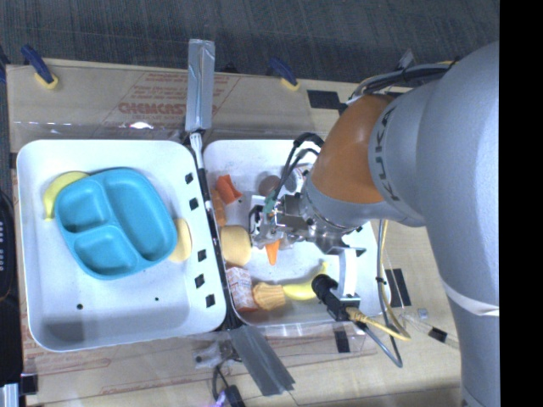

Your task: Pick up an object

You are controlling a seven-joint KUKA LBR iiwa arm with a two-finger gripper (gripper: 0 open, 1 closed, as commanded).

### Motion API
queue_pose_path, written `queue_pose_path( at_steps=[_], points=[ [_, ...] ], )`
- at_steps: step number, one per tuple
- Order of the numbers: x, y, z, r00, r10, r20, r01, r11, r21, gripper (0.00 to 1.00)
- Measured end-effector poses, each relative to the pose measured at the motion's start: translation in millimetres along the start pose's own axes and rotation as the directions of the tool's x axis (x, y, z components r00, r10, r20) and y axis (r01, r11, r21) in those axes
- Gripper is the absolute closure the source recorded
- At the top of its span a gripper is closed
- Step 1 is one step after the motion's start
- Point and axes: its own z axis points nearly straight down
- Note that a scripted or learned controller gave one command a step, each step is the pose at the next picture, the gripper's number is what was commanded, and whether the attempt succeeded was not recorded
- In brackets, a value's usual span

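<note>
Fingers of the gripper [270, 227] are pinching a small orange carrot [271, 252] near the right bin [254, 153] middle, so lifting straight up looks wisest.

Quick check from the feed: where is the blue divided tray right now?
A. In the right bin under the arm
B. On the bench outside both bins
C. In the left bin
C: the blue divided tray lies inside the left bin, away from the arm over the right bin.
</note>
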Motion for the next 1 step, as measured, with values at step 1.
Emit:
queue_pose_path(
  at_steps=[1],
  points=[
    [20.3,-6.5,0.8,0.956,0.294,0.002,-0.294,0.956,0.000,1.00]
  ],
)
